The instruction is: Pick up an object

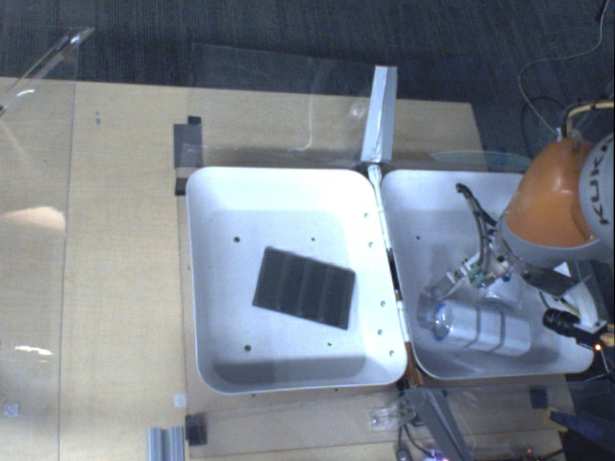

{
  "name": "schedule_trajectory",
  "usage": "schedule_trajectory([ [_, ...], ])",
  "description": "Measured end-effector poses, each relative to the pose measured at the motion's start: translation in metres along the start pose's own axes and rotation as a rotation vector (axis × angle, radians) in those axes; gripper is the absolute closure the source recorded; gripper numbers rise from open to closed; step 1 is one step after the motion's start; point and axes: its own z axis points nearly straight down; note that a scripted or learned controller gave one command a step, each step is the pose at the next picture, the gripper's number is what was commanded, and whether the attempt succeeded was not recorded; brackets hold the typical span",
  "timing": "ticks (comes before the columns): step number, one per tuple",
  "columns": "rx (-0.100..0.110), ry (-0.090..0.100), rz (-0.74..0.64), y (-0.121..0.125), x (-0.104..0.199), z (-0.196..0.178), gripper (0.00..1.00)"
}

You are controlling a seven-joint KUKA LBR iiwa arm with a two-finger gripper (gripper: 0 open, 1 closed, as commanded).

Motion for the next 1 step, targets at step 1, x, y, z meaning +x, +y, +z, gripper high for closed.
schedule_trajectory([
  [1, -0.002, -0.001, -0.086, 0.0309, 0.0347, -0.0003, 0.00],
])
